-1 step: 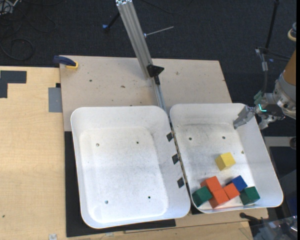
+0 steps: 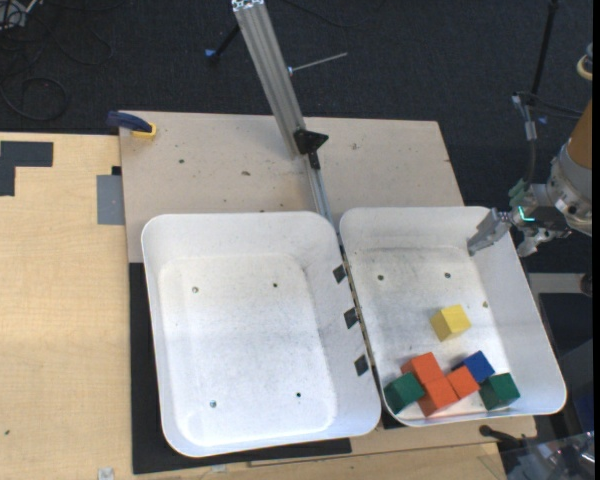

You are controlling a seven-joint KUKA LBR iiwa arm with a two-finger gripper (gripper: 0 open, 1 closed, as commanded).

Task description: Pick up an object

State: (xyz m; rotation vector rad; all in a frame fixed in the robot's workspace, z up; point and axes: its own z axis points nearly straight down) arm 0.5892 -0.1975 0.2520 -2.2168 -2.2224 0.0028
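Item: yellow block (image 2: 450, 320), lying alone on the floor of the right bin (image 2: 420, 258), well apart from the walls. The likeliest pick, having free space on every side.

Item: cluster of blocks near the same bin's near-right corner: orange block (image 2: 432, 380), second orange block (image 2: 462, 380), blue block (image 2: 478, 365), green block (image 2: 406, 391) and dark green block (image 2: 499, 391), packed touching one another. Judged harder to grasp cleanly.

Item: tool (image 2: 508, 228), positioned over the right bin's far-right rim, well apart from all blocks. Whether released or clenched could not be told. It carried nothing visible.

Handling note: a sound attempt would bring the tool over the yellow block, square to its faces, and descend straight, keeping clear of the cluster.

Item: left bin (image 2: 240, 328), white, speckled with dark marks.

Surroundings: both bins rested on a pale board tabletop (image 2: 380, 158); a slanted aluminium rail (image 2: 275, 68) rose behind; dark floor with cables beyond.
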